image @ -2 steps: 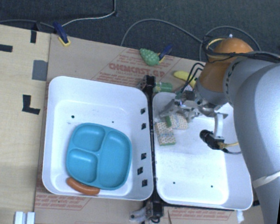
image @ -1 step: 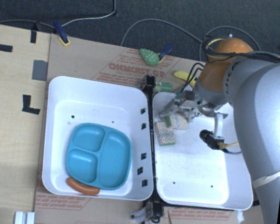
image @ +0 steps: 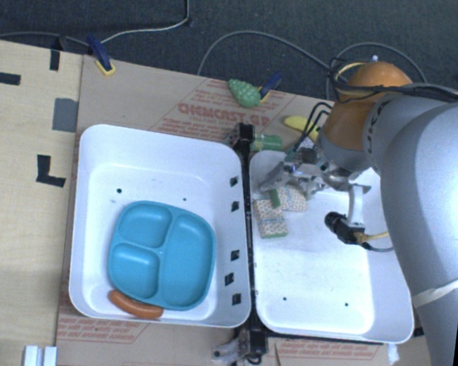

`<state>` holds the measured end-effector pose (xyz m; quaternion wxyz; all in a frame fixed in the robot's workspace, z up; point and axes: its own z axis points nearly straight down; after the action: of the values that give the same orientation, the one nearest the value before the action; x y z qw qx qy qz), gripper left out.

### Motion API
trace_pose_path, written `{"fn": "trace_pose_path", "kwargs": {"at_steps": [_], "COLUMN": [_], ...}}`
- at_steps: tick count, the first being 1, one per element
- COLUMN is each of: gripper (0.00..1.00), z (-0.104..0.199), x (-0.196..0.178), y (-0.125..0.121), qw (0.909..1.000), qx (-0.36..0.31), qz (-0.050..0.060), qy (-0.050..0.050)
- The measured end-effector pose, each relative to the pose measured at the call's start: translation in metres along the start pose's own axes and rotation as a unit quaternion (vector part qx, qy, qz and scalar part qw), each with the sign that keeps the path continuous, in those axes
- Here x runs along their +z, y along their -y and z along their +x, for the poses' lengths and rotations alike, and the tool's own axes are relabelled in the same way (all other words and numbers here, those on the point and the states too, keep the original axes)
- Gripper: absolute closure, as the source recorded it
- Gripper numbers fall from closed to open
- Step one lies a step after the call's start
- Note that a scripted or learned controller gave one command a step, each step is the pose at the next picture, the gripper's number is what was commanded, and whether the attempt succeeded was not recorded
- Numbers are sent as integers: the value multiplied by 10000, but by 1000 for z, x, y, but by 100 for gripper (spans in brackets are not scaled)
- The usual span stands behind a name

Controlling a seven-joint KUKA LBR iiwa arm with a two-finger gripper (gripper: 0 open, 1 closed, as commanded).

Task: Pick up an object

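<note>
As the arm reaches over the right bin [image: 362,313], its claw [image: 290,178] hangs at the bin's far left corner just above a patterned cloth-like object [image: 274,219], grip state impossible to tell, the approach seemingly underway with descent and closing next.

The bins [image: 101,203] look smooth glossy plastic, the blue plate [image: 163,255] matt plastic, the bench [image: 7,216] pale wood.
</note>
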<state>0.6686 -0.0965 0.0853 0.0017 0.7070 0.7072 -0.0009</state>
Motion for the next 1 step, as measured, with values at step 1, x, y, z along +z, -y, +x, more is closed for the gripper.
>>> {"fn": "trace_pose_path", "kwargs": {"at_steps": [1], "gripper": [0], "z": [0], "x": [0], "y": [0], "qw": [10000], "qx": [-2], "qz": [2], "qy": [-3]}}
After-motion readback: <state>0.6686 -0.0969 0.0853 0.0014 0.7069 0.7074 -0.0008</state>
